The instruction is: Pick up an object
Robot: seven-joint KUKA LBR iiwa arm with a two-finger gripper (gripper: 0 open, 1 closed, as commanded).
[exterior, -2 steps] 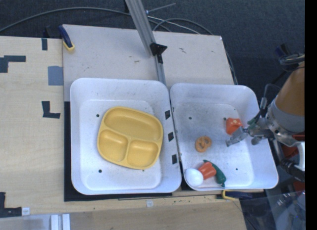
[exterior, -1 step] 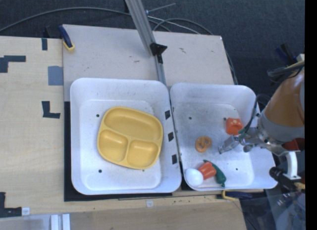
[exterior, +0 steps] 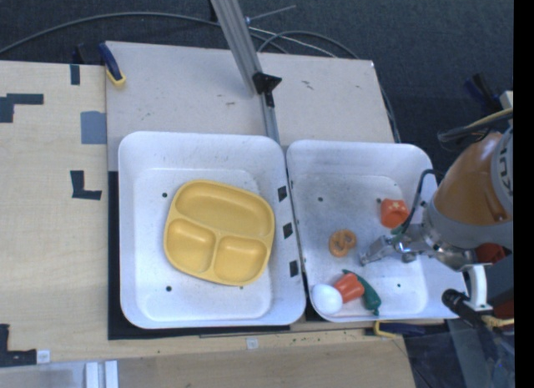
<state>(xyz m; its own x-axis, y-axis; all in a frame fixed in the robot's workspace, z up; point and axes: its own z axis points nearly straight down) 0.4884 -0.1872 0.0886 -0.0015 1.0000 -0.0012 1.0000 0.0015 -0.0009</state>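
The right bin (exterior: 334, 157) holds several small items: an orange piece (exterior: 393, 211) near its right wall, a brown round piece (exterior: 342, 243) in the middle, a red and green vegetable (exterior: 356, 288) and a white egg (exterior: 327, 298) at the front edge. My gripper (exterior: 373, 252) reaches in from the right, low over the bin floor. It sits just right of the brown piece, below the orange piece and above the vegetable. Nothing is seen in its grasp.
A yellow divided plate (exterior: 219, 232) lies in the left bin (exterior: 133, 211). A grey metal pole (exterior: 238, 27) slants down to the ridge between the bins. The grey arm with its orange band (exterior: 471, 194) overhangs the right bin's right wall. Cables run behind the bench.
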